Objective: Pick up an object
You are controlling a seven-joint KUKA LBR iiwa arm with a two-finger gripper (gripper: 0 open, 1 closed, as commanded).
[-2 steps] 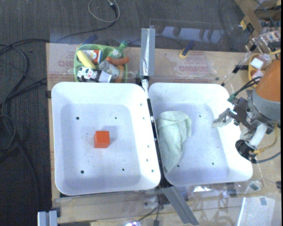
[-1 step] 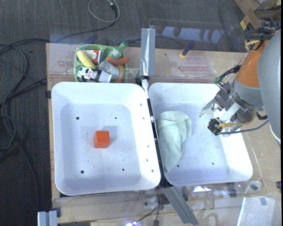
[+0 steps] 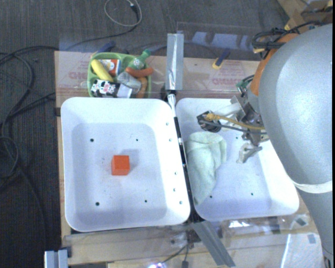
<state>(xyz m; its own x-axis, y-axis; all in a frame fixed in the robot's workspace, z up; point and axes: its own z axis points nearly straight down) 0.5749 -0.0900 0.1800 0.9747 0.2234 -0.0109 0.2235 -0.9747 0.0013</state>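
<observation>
Small orange cube [image 3: 120, 164], matte and square-faced with no long axis, sits near the middle of the left white plastic bin [image 3: 78, 116]; a crumpled pale-green cloth [image 3: 205, 158] lies in the right white bin [image 3: 268, 200]; the gripper [image 3: 248, 149] hangs over that bin, its state I cannot tell.

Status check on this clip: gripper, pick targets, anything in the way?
Gripper over right bin, nothing seen in it. Orange cube alone in left bin. Pale cloth lies beside gripper, untouched.
</observation>
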